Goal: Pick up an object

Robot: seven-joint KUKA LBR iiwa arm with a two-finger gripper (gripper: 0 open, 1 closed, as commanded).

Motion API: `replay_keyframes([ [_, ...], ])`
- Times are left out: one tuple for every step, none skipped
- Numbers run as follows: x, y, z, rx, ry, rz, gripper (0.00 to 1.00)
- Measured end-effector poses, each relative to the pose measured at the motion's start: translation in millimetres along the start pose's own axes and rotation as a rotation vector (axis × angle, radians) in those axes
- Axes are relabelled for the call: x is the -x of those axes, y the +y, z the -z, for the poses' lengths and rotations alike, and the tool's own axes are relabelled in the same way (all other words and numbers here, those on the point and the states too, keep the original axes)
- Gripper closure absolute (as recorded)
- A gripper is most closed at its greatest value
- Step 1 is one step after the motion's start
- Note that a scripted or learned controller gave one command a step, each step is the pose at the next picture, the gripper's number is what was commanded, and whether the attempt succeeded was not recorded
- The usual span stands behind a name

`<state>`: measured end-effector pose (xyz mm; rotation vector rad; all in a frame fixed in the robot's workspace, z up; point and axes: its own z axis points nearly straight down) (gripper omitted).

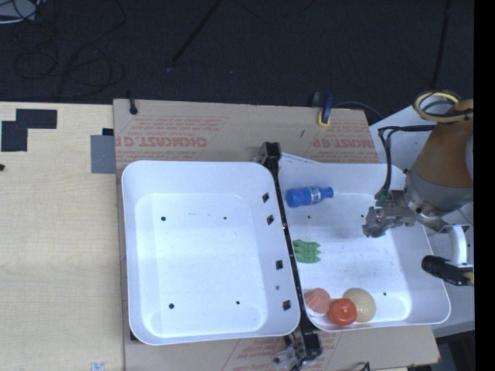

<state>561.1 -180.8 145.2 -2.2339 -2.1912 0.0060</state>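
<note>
Blue bottle (308, 196) lies on its side at 12 o'clock in the right bin (421, 315), nothing gripping it. Gripper (374, 226) sits at 3 o'clock from it, apart; jaw state can't tell. Green toy (306, 251) at 6 o'clock, tomato (342, 311) beyond.

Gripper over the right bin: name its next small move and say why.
Probably a short move toward the blue bottle, then down. The gripper hangs above bare floor of the right bin with nothing between its fingers. The bottle lies on its side nearby, apart from other things, while the green item and the three round pieces in the near corner sit farther off.
</note>
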Motion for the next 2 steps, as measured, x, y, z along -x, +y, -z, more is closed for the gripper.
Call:
replay_keyframes([
  [0.9,-0.4,9.4,-0.002,0.001,-0.001,1.0],
  [1.9,-0.8,18.8,-0.003,0.002,-0.001,1.0],
])
